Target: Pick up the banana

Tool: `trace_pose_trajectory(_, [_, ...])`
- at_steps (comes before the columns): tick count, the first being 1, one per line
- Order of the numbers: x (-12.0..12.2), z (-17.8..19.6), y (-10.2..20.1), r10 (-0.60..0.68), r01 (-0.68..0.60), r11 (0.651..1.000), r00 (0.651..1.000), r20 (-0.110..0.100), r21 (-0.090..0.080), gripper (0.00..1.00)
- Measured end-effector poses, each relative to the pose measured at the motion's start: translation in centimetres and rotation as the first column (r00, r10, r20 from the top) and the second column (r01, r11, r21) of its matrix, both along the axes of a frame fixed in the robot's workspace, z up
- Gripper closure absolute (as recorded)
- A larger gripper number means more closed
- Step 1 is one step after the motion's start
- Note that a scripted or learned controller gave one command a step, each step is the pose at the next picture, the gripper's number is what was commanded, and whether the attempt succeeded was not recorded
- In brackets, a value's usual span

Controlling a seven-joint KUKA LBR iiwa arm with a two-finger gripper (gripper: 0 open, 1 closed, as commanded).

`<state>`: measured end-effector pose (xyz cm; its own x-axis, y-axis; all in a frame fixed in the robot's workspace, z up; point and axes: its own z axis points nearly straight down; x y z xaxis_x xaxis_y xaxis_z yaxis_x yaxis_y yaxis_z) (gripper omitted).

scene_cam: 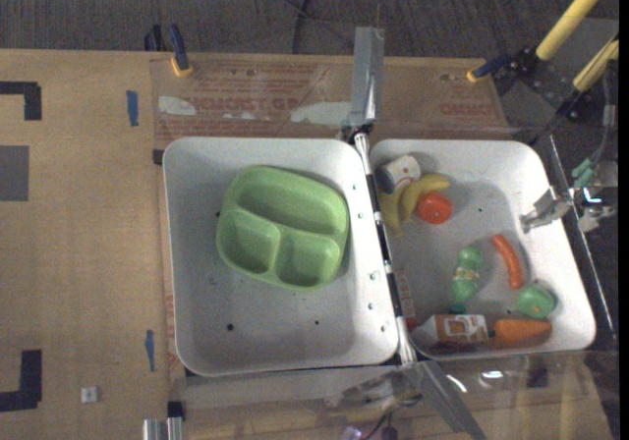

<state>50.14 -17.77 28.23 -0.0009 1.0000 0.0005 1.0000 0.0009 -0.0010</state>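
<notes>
— Where did the curved yellow plastic banana (408, 198) lie?
— In the right white bin (565, 266), at its far left corner, beside a small white can (399, 172) and a round red tomato (434, 208).
— And the metal two-finger gripper (550, 204)?
— At the bin's right rim; its state I could not tell.

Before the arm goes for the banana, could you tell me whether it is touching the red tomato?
Touching. The camera view shows the banana curving against the red tomato, with no white bin floor between them.

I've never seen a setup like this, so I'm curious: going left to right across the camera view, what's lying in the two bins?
Green divided plate → banana → green bottle → red chili pepper → green round toy, with the gripper at the right bin's right side.
</notes>
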Motion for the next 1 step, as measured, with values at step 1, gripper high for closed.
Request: trace_pose_trajectory(1, [0.13,-12.77,3.46,0.287,-0.287,0.958,0.958,0.002,0.0,0.0])
